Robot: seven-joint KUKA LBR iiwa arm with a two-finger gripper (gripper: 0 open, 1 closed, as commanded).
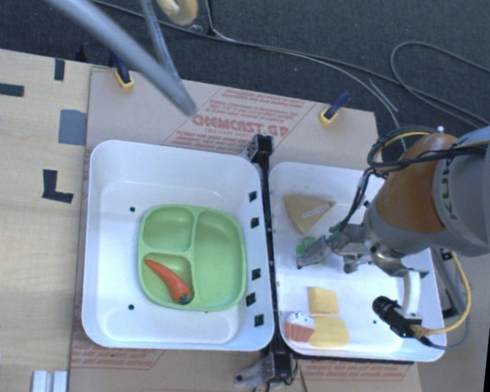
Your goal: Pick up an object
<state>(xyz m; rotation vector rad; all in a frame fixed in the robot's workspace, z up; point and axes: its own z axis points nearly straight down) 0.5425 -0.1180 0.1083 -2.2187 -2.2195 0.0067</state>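
In the right bin lie a tan wedge like a sandwich slice, a yellow cheese-like block, a pale yellow piece and a small cupcake. My gripper hangs low in the middle of this bin, just below the tan wedge, with a small green thing at its tip. The fingers are dark and too small to read. In the left bin a green divided plate holds an orange carrot in its lower-left compartment.
The arm's orange band and grey wrist cover the right bin's right half. A black part with a yellow cable hangs over the bin's lower right. A black divider runs between the bins. A grey pole crosses the upper left.
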